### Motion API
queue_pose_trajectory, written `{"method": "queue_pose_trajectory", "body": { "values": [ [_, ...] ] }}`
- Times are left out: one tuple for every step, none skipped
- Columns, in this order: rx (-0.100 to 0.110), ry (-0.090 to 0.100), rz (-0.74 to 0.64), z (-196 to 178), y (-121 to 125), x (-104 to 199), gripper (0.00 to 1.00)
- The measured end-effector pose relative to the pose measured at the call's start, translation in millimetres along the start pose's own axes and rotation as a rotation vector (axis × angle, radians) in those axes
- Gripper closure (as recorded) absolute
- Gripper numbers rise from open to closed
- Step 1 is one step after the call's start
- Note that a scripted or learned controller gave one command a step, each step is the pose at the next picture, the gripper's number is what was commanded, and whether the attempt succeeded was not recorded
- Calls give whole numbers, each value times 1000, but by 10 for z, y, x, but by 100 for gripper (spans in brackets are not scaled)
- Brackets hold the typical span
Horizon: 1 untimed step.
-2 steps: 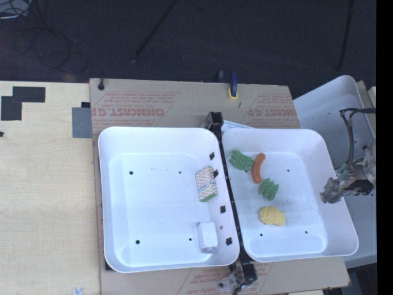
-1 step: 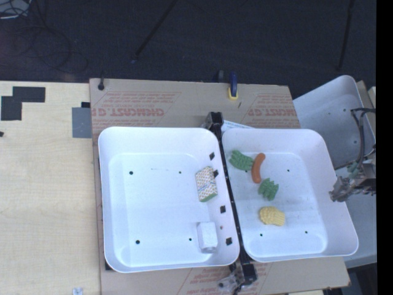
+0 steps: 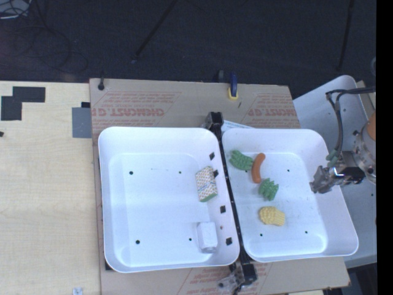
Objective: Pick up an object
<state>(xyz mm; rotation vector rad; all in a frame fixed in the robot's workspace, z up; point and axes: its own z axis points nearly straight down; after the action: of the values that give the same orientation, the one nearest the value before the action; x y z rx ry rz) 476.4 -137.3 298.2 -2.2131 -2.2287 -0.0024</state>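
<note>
The right bin (image 3: 331, 226) holds a green ridged toy (image 3: 241, 160), an orange sausage-shaped toy (image 3: 257, 167), a small green leafy toy (image 3: 268, 190) and a yellow corn-like toy (image 3: 271, 216). In the left bin (image 3: 123, 165) lie a patterned sponge-like block (image 3: 206, 184) and a white block (image 3: 207, 236). My gripper (image 3: 321, 183) hovers at the right bin's right rim, well to the right of the toys. I see nothing between its fingers.
Both bins rest on a cardboard sheet (image 3: 159, 103). Black clips (image 3: 216, 120) join the bins along the middle divide. A yellow-and-blue clamp (image 3: 233, 90) sits at the cardboard's far edge. Cables hang beside the arm at right.
</note>
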Motion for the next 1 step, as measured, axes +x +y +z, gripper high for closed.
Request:
{"method": "queue_pose_trajectory", "body": {
  "values": [
    [4,-4,13,183,-24,-805,100]
  ]
}}
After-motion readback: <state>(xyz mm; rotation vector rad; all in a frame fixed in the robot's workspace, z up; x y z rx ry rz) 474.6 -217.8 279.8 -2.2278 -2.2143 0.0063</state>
